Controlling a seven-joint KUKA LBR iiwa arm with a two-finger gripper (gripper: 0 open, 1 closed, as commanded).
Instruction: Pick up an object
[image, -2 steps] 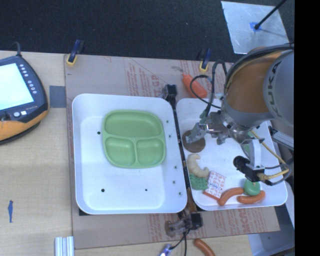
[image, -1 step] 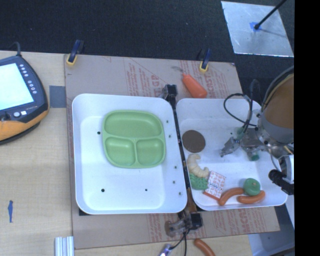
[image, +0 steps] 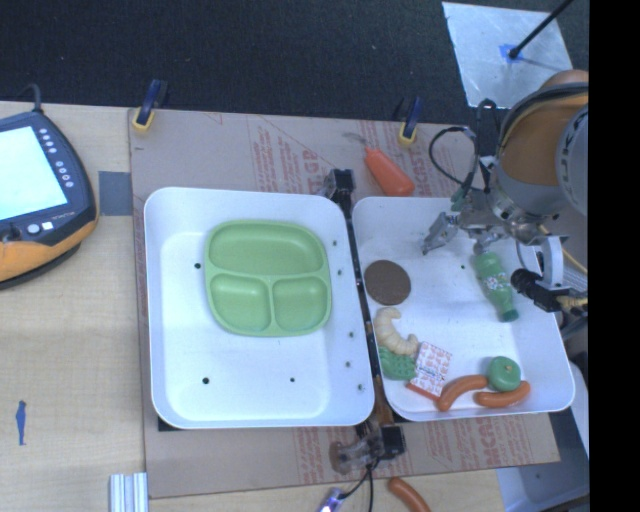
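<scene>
The arm comes in from the right. Its claw (image: 452, 232) hangs over the top part of the right bin (image: 440, 395). The two thin fingers look spread apart, and nothing is pinched between them.

Just to the right of the claw lies a green bottle (image: 494, 284). It is on its side on the bin floor. Its long way runs from the top of the view down and a little to the right. One end is near the arm's wrist, and the other end points to the bin's right wall. I cannot tell which end is the cap. The claw is near the bottle but not touching it.

A brown round disc (image: 387, 281) lies flat near the bin's left wall. Below it sits a pale curly toy (image: 393, 334), with a small red and white packet (image: 431, 367) beside it. Along the bottom of the bin lie two orange sausages (image: 481, 393), end to end, with a green ball (image: 504, 373) touching them.

The left bin (image: 170, 300) holds a green plate (image: 268, 277) with three parts. An orange carrot (image: 388, 172) lies on the tabletop (image: 70, 340) above the right bin. A tablet (image: 38, 195) rests at the far left.
</scene>
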